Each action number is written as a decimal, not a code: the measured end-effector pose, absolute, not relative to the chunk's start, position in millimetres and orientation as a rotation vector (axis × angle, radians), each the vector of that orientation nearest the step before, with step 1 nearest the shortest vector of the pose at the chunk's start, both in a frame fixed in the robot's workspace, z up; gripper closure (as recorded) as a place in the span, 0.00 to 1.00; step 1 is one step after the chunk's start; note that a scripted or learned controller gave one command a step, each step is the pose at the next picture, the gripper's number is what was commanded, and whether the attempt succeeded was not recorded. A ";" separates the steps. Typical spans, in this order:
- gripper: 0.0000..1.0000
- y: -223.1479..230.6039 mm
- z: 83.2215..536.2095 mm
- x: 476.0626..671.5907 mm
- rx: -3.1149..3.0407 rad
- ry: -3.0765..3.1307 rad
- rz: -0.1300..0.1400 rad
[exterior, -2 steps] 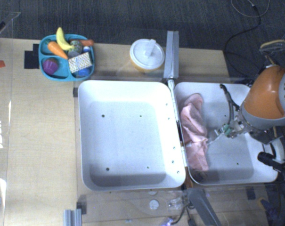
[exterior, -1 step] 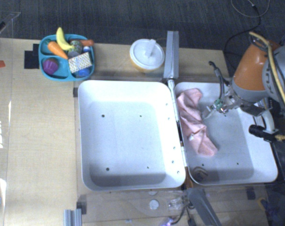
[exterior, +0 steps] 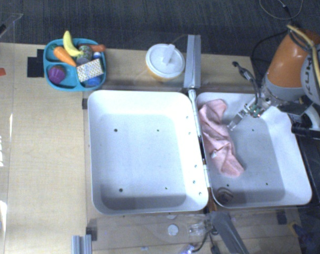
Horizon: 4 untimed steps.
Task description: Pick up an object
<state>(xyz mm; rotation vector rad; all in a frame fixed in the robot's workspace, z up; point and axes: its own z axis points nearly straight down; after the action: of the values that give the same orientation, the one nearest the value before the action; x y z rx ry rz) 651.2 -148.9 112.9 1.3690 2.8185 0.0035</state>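
Pink cloth (exterior: 219,137) hugs right bin's (exterior: 286,194) left wall; fingers (exterior: 235,121) just beside — grip state unclear.

Taking the right bin (exterior: 286,194) as landmark: a cloth (exterior: 219,142) lies in it along its left wall, and the gripper (exterior: 235,121) hangs over its upper middle, just right of the cloth. The left bin (exterior: 144,152) sits directly left, touching it. Behind their junction stands a lidded cup (exterior: 165,61); farther left, a divided tray (exterior: 72,83) of toy food.
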 end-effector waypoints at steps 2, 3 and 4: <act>0.00 -93.0 88.6 663.4 1.430 2.812 -0.012; 1.00 -93.9 101.3 668.0 1.415 2.792 -0.004; 1.00 -103.8 161.4 670.9 1.122 2.924 0.003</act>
<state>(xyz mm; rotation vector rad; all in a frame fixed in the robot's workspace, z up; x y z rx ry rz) 670.9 -103.8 161.4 1.1216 2.9241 0.0034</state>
